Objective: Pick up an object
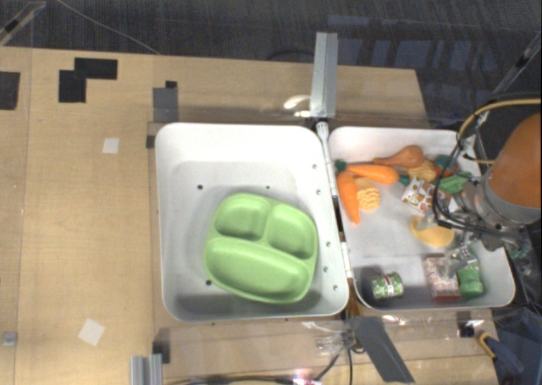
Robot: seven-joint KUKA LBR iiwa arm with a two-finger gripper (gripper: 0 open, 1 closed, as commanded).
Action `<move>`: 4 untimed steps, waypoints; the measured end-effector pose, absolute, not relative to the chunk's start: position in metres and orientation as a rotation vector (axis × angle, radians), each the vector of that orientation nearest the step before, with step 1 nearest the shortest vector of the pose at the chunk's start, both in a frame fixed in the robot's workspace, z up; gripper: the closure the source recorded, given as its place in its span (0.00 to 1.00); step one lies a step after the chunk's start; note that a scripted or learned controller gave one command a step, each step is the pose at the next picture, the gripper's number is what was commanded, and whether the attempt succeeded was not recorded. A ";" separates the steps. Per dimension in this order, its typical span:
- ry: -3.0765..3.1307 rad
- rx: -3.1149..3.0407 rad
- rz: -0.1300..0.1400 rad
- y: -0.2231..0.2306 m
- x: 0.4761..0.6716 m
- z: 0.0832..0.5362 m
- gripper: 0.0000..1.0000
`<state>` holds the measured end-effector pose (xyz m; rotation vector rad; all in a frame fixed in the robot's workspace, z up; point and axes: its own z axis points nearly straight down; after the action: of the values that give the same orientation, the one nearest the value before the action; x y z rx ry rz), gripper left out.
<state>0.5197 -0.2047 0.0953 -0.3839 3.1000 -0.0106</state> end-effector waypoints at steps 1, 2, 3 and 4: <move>3.035 -0.699 -0.028 -0.171 0.513 0.096 0.00; 3.009 -0.823 -0.019 -0.201 0.587 0.096 0.00; 2.993 -0.866 -0.023 -0.202 0.545 0.097 0.00; 3.024 -0.737 -0.024 -0.206 0.515 0.096 0.00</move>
<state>0.5152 -0.2060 0.0961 -0.7374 3.0237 -0.0239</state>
